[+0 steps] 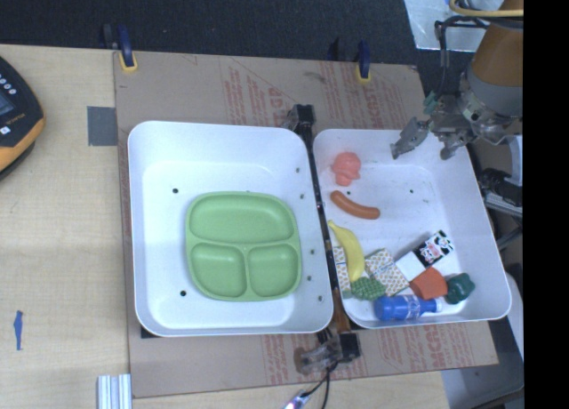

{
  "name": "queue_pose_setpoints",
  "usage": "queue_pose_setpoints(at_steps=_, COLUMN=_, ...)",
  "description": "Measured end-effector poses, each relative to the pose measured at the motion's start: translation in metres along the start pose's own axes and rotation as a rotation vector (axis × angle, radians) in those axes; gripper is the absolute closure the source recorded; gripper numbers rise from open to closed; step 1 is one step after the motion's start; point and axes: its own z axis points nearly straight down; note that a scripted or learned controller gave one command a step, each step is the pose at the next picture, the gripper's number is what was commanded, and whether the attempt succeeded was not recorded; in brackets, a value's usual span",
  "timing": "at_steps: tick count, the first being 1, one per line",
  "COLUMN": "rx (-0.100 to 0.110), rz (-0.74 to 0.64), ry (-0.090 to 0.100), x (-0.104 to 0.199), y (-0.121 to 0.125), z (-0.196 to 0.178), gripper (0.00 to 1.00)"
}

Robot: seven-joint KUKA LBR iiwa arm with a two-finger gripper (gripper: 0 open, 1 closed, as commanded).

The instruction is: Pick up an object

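The right bin (404, 154) holds several small things. A pink lump (346, 166) lies near its back left, with a brown sausage (356, 208) just in front of it. Farther forward lie a yellow banana (349, 251), a green broccoli piece (366, 289), a blue bottle (400, 308), an orange block (429, 284), a dark green piece (460, 288) and a black and white box (435, 248). My gripper (429, 141) hangs over the bin's back right part, its fingers spread and nothing between them.
The left bin (151, 220) carries a green divided plate (242, 245). A patterned cloth piece (384, 267) lies among the right bin's items. A yellow and black device (16, 123) sits at the bench's far left. Blue clamps (125, 47) hold the cardboard's back edge.
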Motion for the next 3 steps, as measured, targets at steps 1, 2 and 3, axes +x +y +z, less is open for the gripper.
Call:
queue_pose_setpoints(at_steps=1, rx=0.002, rz=-0.001, ry=0.0, x=0.051, y=-0.023, z=0.114, gripper=0.0)
queue_pose_setpoints(at_steps=2, rx=-0.001, rz=0.001, ry=0.001, x=0.065, y=0.017, z=0.112, gripper=0.0)
queue_pose_setpoints(at_steps=3, rx=0.002, rz=-0.002, ry=0.0, x=0.064, y=0.017, z=0.102, gripper=1.0)
